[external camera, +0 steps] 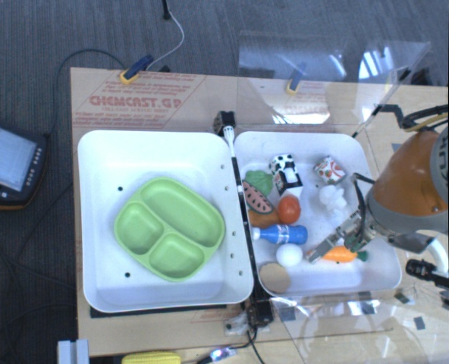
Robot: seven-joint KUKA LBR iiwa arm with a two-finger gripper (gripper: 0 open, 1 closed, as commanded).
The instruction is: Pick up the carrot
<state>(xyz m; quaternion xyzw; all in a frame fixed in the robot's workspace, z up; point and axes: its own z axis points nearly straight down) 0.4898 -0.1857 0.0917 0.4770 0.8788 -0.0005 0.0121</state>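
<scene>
Small orange carrot (339, 255) w/ green end, right bin (376, 279); jaws' state unclear.

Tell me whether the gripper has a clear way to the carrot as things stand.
Probably yes. The gripper is right over the carrot in the right bin, near its front wall. The nearest neighbours, the white ball and blue bottle, lie apart to the camera's left.
</scene>
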